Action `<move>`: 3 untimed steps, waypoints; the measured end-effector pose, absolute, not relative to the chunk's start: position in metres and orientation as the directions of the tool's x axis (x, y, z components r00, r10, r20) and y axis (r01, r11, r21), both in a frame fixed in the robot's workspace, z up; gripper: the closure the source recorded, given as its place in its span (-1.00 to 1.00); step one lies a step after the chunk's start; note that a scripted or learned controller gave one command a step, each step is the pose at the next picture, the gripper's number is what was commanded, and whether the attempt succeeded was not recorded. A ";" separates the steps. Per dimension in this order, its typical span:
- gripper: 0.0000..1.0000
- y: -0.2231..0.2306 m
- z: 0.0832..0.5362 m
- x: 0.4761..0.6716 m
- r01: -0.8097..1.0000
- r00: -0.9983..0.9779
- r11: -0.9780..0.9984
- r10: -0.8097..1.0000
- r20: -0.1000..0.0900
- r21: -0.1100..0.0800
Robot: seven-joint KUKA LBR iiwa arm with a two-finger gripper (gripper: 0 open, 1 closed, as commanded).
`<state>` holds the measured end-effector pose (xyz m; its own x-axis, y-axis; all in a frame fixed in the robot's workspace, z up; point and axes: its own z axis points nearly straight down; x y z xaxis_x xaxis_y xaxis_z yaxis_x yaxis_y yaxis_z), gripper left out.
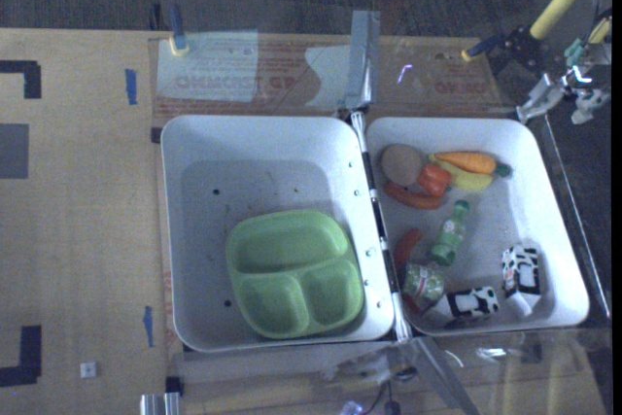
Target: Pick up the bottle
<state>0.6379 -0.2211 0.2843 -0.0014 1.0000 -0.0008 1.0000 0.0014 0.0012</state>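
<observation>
On the bench, two shallow white bins sit side by side: the left bin (194, 160) carries a green divided plate (294, 272) in its near half, and the right bin (559, 238) carries all the small items. Largest among these is a brownish potato-like lump (399, 163) at the far end, with an orange carrot (466, 160), a yellow piece (473, 180) under it and some red pieces (428, 188) clustered just beside it. Nearer the camera lie two black-and-white cow-patterned items, one (522, 272) by the right wall and one (471, 303) at the near edge, plus a green-and-red crumpled object (424, 284) and a red piece (406, 248) against the dividing wall. The bottle (448, 234) (small, green, pale cap toward the far end) lies on the bin floor about mid-bin, apart from the vegetables and close to the crumpled object. As for progress, nothing of the pick looks done: the bottle rests untouched. The gripper (575, 85) sits at the upper right, outside the bin and well apart from the bottle; whether its claw is released or clenched I cannot tell. Approach, descent, grasp and lift all appear left to do.
</observation>
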 end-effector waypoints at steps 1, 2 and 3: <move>-1.00 -0.192 0.178 0.596 0.997 0.080 -0.080 0.997 0.000 -0.001; -1.00 -0.123 0.087 0.525 0.982 -0.188 0.188 0.982 0.000 0.005; 1.00 -0.123 0.098 0.527 0.982 -0.187 0.187 0.982 -0.002 0.010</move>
<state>0.5271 -0.1231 0.0977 -0.1867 0.9824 -0.0020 0.9824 0.1867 0.0100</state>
